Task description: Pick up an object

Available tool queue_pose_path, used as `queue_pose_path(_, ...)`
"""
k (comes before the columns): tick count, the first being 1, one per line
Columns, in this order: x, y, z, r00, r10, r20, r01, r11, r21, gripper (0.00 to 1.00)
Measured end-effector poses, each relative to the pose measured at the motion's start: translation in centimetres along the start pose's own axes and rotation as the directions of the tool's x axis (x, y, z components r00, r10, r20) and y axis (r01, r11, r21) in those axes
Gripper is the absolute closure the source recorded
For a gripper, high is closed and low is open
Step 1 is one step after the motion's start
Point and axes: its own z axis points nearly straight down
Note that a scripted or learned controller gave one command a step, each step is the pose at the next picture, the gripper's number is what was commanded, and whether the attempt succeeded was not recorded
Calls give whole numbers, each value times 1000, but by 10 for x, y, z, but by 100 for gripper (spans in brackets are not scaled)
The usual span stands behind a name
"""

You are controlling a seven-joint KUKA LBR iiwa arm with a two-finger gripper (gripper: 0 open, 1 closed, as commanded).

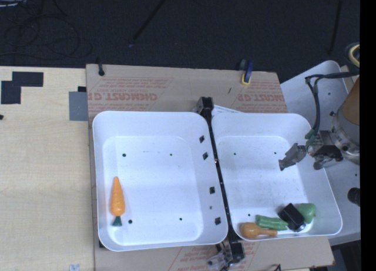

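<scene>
My gripper (305,158) hangs over the right side of the right bin (258,124), its two dark fingers spread apart and open with nothing between them. Below it, along the bin's front edge, lie a black block (292,216), a green piece (307,210) beside it, a long green vegetable (269,223) and an orange-brown pear-shaped toy (256,230). A toy carrot (117,197) lies in the front left corner of the left bin (147,120), far from the gripper.
A black divider strip (212,164) runs between the two bins. Both bins rest on a cardboard sheet (176,90) with a blue and yellow clamp (247,73) at its back edge. Cables (314,96) loop near the arm at the right.
</scene>
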Motion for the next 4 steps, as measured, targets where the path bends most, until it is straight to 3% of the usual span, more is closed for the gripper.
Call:
queue_pose_path(1, 49, -18, -199, 1000, -4, 3, 5, 1000, -21, 0)
queue_pose_path(2, 80, -13, -20, 1000, -1, -2, 1, 1000, 13, 0)
queue_pose_path(3, 135, 6, -125, 1000, -7, 0, 7, 1000, -12, 0)
queue_pose_path(4, 137, 44, 49, 1000, 1, 2, -1, 1000, 12, 0)
